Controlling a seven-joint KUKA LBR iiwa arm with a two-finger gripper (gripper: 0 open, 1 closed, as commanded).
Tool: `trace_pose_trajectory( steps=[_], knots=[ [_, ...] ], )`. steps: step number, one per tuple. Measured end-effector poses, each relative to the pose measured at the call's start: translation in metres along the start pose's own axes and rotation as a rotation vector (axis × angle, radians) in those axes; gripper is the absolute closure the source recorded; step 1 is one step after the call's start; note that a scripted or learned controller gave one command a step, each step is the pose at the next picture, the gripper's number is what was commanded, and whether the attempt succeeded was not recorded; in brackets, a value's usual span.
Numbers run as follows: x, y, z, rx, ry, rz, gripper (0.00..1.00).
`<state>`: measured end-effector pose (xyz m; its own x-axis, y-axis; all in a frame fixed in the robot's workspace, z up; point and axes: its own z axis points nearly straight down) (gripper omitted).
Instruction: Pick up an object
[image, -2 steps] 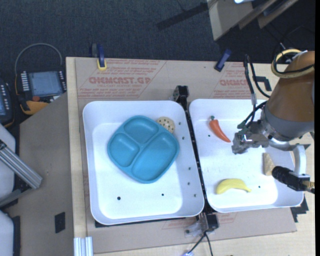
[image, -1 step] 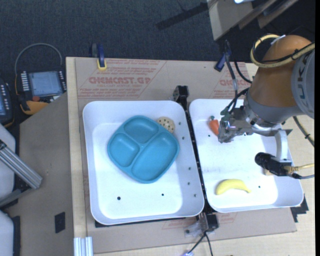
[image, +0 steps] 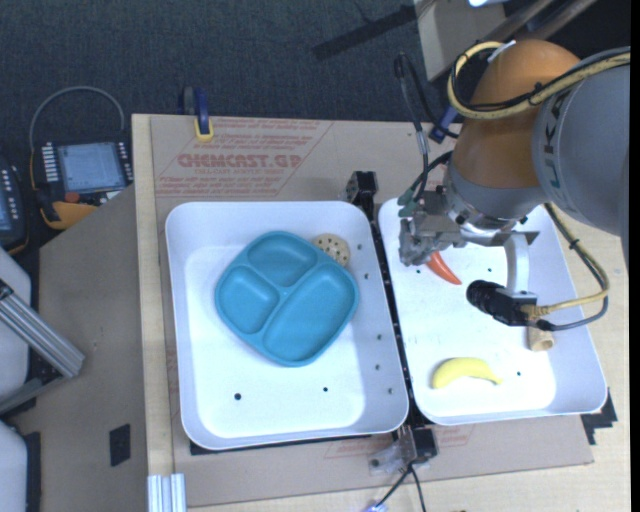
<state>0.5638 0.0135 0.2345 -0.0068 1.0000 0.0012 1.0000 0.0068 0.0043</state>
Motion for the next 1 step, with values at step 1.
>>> trace_pose_trajectory(
  steps=[1],
  knots=[
    [0.0441,0.0230,-0.0060,0.000,0.000,0.001,1.00]
  ],
)
